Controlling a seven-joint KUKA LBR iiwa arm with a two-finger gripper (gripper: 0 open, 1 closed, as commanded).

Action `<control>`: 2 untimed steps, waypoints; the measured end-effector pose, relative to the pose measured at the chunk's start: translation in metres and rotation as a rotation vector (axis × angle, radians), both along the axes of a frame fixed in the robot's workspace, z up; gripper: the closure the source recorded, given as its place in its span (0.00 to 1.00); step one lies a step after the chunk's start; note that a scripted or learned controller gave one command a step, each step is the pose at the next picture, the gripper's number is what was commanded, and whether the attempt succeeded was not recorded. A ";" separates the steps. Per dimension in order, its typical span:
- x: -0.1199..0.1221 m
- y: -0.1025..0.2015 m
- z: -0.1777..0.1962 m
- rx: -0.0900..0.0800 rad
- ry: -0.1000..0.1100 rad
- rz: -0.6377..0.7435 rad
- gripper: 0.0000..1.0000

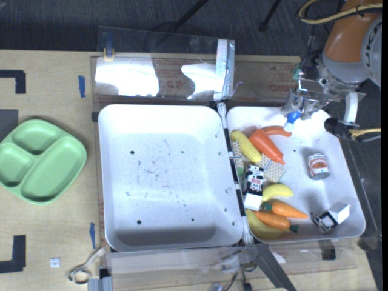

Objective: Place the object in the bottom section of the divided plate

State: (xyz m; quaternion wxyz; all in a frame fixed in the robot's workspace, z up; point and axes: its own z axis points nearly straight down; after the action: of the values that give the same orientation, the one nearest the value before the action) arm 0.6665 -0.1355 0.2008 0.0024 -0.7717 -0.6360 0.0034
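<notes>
The green divided plate (41, 160) lies on the wooden bench at the far left, outside both bins. It has two small sections on its far side and one long section on its near right side. My gripper (305, 103) hangs over the far corner of the right bin (351, 190), well away from the plate. Just below it is a small white and blue piece (291, 120); whether it is held I cannot tell. In the right bin lie a corn cob (247, 147), an orange carrot (267, 145), a small can (317, 165), a banana (277, 191) and a second carrot (282, 210).
The left bin (163, 174) stands between the plate and the right bin. A black and white box (331, 217) sits in the right bin's near right corner. A clear panel (163, 71) stands behind the left bin. Cables hang at the top right.
</notes>
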 end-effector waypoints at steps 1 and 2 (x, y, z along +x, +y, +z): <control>-0.065 0.106 -0.014 0.001 0.000 0.020 1.00; -0.139 0.152 -0.021 0.001 0.001 0.061 1.00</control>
State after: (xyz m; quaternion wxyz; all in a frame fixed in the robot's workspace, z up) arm 0.5272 0.0161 0.1802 0.0031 -0.7519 -0.6592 0.0034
